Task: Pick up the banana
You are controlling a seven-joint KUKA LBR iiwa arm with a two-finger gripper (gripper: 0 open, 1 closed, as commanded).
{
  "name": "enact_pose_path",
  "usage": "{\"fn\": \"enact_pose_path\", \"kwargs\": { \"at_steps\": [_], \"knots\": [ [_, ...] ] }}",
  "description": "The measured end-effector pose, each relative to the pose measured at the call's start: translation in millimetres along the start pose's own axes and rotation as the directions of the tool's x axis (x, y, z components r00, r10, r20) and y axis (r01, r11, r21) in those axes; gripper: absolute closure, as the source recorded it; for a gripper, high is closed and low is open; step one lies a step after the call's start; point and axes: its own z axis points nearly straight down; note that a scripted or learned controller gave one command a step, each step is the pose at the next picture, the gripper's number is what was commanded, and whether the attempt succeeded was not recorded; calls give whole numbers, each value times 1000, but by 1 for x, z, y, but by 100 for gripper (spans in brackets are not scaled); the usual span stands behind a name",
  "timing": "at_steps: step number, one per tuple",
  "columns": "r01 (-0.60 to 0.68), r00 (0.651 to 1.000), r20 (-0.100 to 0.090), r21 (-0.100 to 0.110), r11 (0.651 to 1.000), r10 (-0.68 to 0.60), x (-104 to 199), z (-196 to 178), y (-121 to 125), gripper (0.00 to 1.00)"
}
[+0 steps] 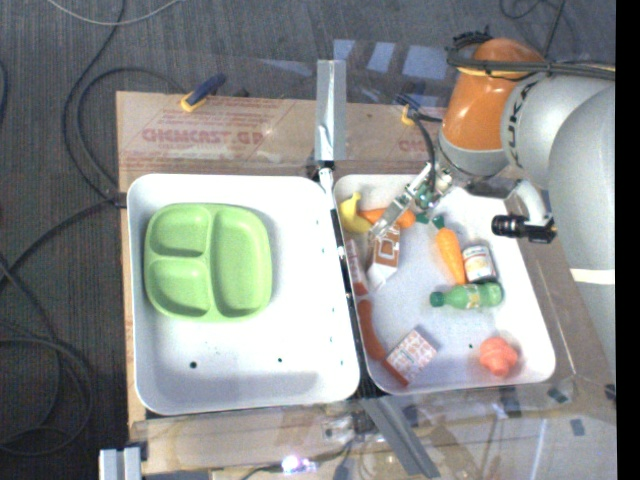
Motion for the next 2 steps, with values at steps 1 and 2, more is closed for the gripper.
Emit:
{"fn": "enact_pose_path", "kwargs": {
  "at_steps": [1, 2],
  "knots": [
    [-57, 998, -17, 1, 998, 57, 42, -66, -44, 0],
    [92, 996, -15, 0, 996, -92, 30, -59, -32, 0]
  ]
}}
